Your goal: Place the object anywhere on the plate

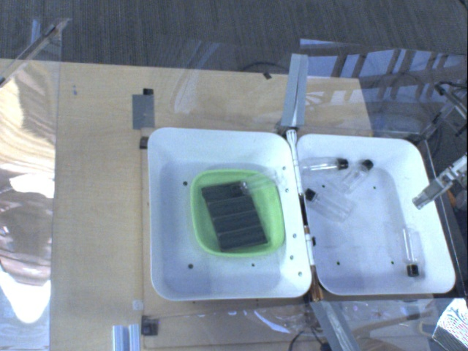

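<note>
A lime-green square plate sits in the middle of the left white bin. A dark grey ridged block lies flat on the plate, slightly turned, covering most of its middle. My gripper reaches in at the right edge of the view, over the right rim of the right bin, far from the plate. Just a grey tip of it shows, with nothing visible in it.
Several clear vials with black caps lie in the right bin: one at the top left, one beside it, one near the divider and one at the lower right. A grey post stands behind the bins.
</note>
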